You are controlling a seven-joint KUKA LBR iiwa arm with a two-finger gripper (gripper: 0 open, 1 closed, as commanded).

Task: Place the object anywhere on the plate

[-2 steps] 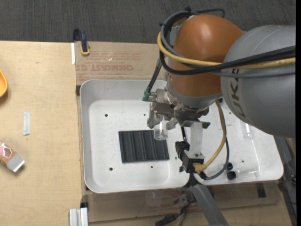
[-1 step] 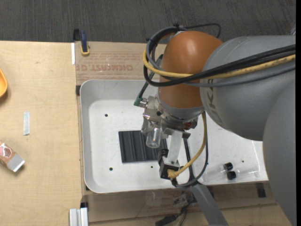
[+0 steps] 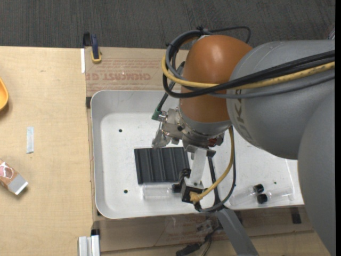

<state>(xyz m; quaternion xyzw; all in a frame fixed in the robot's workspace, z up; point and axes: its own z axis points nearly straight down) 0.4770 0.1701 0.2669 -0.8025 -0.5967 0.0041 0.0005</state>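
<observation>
Wooden bench (image 3: 42,89) at left, with an orange thing (image 3: 2,95) at its edge, a small grey strip (image 3: 30,140) (lying flat), a wrapped packet (image 3: 11,178).

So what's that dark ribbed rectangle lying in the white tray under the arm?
The dark ribbed rectangular slab is charcoal to black, with parallel grooves running along its shorter side. It looks like matte plastic or rubber, though that is a guess. It lies flat on the floor of the shallow white bin, near the middle, turned slightly askew. The arm's wrist overhangs its upper right corner. A small clear block sits just beside its lower edge; whether they touch is unclear.
</observation>
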